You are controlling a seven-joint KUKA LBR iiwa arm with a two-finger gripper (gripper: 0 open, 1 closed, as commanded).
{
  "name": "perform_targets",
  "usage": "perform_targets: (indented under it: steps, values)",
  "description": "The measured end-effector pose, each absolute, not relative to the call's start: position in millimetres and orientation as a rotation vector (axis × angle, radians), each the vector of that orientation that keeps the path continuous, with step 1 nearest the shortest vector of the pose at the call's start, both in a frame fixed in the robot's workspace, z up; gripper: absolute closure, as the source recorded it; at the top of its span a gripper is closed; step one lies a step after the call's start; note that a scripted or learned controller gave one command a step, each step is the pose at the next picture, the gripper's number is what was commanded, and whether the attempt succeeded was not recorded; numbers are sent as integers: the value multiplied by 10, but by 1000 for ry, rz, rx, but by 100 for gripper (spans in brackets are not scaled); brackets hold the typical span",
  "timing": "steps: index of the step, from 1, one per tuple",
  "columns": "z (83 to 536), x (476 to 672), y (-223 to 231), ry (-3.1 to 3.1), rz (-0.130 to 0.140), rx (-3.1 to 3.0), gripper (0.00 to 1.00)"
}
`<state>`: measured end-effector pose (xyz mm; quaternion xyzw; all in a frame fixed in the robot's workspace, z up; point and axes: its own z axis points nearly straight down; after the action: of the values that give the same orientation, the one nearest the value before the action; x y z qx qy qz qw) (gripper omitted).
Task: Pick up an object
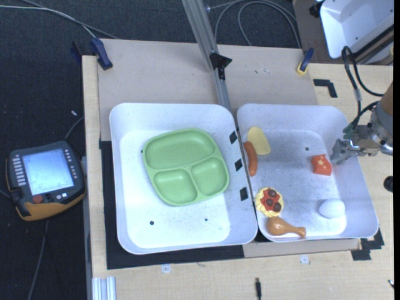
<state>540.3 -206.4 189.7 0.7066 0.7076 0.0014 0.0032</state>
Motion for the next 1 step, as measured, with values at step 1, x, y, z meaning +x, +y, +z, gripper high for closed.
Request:
perform_targets:
  steps: [1]
  values:
    - [2481,5514,-2093,2217,6,2213,100]
